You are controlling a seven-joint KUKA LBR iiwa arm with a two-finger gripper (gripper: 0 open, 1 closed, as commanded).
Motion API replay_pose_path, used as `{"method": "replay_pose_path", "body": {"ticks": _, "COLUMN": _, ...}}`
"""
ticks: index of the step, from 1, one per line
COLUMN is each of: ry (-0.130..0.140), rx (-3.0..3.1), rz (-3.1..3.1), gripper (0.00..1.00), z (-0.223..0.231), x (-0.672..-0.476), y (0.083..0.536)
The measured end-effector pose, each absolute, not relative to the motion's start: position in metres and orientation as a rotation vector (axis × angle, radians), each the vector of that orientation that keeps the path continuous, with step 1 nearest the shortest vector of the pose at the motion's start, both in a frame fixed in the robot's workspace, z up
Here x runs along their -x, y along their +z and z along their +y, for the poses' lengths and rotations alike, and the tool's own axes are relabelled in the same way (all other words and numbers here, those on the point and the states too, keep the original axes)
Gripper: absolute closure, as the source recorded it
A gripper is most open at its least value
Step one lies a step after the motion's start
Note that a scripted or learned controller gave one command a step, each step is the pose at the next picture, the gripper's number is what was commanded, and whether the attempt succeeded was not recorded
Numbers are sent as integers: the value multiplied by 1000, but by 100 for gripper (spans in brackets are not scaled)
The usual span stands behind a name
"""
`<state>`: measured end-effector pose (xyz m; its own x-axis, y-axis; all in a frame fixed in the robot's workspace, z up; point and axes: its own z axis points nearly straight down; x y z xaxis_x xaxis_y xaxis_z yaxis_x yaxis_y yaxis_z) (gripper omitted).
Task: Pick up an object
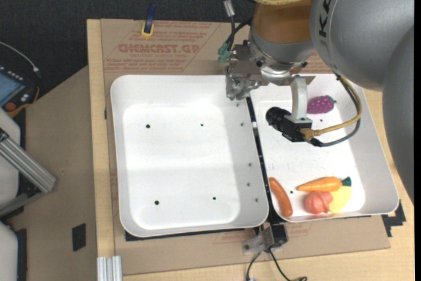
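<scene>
My gripper (236,87) hangs over the back end of the divider between the two bins, under the grey and orange wrist. The right bin (375,161) holds a purple bunch of grapes (321,104) near its back, to the right of the gripper. Along that bin's front lie an orange carrot (321,185), a red sausage (281,197), a pink lump (316,203) and a yellow piece (339,201), all well forward of the gripper. I see nothing in the gripper.
The left bin (131,161) sits beside the right one on a cardboard sheet (164,46). A black unit with a cable (287,124) hangs from the wrist over the right bin. The arm's bulk covers the back right.
</scene>
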<state>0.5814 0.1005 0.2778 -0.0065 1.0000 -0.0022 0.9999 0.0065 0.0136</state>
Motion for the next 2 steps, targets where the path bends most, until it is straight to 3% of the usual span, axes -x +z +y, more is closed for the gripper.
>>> {"method": "replay_pose_path", "body": {"ticks": 1, "ry": 15, "rx": -2204, "rz": 2220, "gripper": 100, "z": 101, "x": -582, "y": 288}}
{"method": "replay_pose_path", "body": {"ticks": 2, "ry": 3, "rx": -2216, "rz": 2226, "gripper": 100, "z": 155, "x": -573, "y": 281}}
